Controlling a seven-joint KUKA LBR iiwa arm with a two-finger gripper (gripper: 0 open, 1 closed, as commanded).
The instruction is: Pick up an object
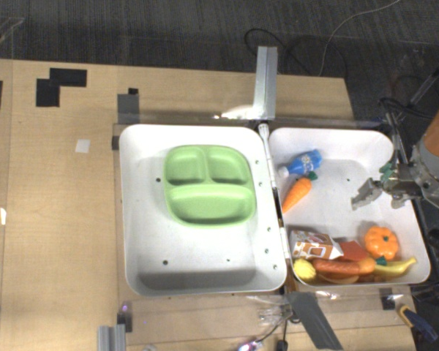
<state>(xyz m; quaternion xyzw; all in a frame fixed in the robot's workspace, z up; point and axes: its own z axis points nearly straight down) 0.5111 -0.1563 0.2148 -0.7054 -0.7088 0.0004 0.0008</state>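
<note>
In the right bin point(336, 143) lie a blue bottle point(303, 162), an orange carrot point(296, 192), a small orange pumpkin point(381, 242), a banana point(396, 268), a hot dog point(343, 268), a snack packet point(314, 246) and a yellow lemon point(304, 270). My gripper point(382, 195) hangs over the right side of this bin, above the pumpkin and right of the carrot. Its fingers point(364, 194) stand open, and only bare bin floor shows between them.
The left bin point(143, 218) holds a green divided plate point(208, 183). A metal post point(266, 79) rises behind the wall between the bins. Cables point(406, 115) and the arm crowd the right edge. Bare floor shows in the right bin's upper middle.
</note>
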